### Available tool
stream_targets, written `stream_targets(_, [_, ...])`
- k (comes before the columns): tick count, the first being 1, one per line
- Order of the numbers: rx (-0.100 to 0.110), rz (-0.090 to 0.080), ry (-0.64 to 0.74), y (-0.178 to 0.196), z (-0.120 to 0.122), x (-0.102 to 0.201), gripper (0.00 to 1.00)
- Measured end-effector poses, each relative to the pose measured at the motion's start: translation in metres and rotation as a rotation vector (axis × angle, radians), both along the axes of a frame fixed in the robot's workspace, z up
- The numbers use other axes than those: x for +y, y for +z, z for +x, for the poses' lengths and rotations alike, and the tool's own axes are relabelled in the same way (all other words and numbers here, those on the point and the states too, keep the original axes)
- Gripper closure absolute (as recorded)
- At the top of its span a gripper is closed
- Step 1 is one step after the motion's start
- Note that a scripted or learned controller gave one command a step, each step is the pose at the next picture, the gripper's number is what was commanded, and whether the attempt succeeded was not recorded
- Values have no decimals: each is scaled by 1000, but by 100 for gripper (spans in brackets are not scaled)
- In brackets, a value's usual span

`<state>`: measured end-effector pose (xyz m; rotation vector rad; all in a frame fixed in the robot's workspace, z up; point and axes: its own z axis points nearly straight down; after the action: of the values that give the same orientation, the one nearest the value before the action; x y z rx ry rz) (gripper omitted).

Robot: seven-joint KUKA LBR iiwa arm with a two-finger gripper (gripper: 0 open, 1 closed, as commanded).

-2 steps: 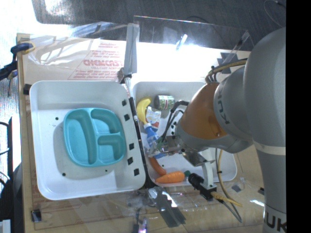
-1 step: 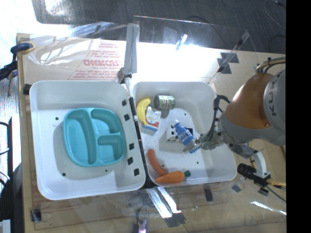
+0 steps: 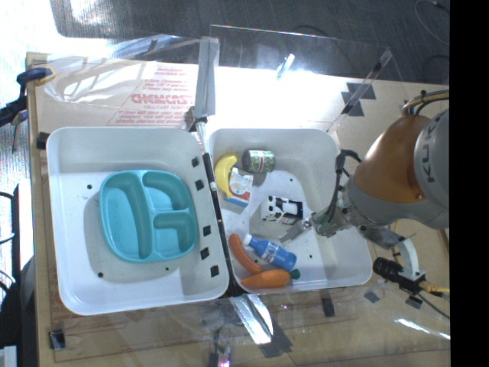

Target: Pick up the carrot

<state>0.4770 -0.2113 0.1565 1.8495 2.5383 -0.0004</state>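
The tapered orange carrot (image 3: 266, 279) lies left of and below the jaws, whose state I cannot tell

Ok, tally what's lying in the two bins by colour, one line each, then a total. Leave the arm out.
Orange: 2, the carrot and an orange-red sausage-shaped piece
Blue: 2, the divided plate and the bottle
Yellow: 1, the banana
Green: 1, the can
White: 2, the small carton and the black-printed card
Total: 8
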Motion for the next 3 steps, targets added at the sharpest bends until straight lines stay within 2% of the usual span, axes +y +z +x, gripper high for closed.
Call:
stream_targets(1, [5, 3, -230, -1, 0, 88, 0])
stream_targets(2, [2, 3, -480, -64, 0, 71, 0])
stream_targets(3, [5, 2, -850, -43, 33, 72, 0])
